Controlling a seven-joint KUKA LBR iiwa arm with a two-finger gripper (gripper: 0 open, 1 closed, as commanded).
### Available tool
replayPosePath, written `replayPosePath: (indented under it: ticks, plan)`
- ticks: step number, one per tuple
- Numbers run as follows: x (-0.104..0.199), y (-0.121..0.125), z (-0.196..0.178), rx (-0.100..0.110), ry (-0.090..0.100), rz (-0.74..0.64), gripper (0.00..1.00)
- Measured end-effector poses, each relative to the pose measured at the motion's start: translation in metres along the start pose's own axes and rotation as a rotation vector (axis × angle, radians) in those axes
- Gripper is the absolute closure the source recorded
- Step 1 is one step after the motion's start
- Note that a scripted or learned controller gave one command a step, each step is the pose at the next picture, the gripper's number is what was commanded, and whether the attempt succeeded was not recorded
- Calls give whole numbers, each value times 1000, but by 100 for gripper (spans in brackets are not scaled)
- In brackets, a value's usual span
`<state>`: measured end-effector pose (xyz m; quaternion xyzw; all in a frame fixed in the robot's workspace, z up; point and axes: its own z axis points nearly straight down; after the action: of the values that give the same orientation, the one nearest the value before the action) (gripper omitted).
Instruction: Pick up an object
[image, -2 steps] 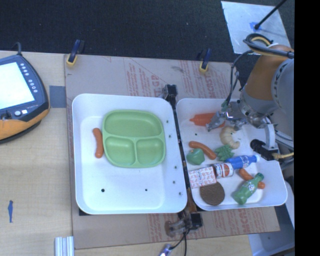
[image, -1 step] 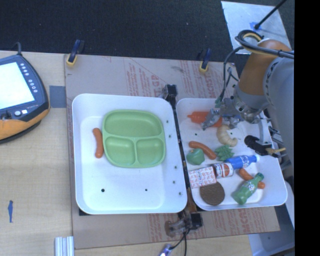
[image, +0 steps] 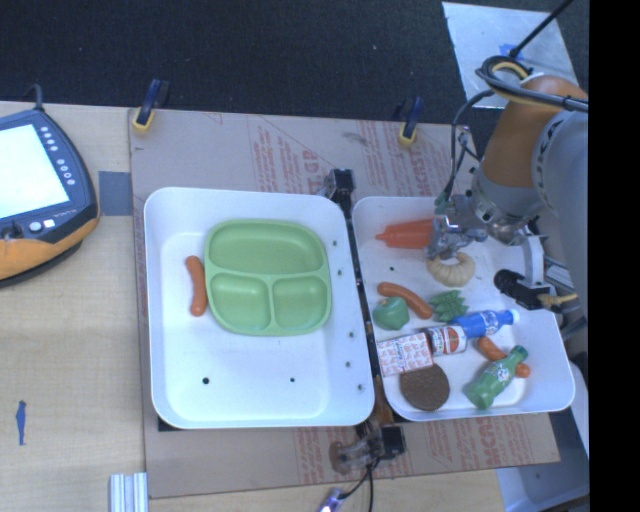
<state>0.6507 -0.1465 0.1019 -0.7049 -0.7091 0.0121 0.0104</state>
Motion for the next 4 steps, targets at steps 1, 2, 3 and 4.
replayPosePath:
  ticks: [1,2,3,4]
  plan:
    - [-13,-91,-58,-28,1,2,100]
    - [-13,-91,-58,-27,2,2,0]
    - [-13,-26,3,-36,-1,0,0]
    - [2,1,13,-6,5,0,0]
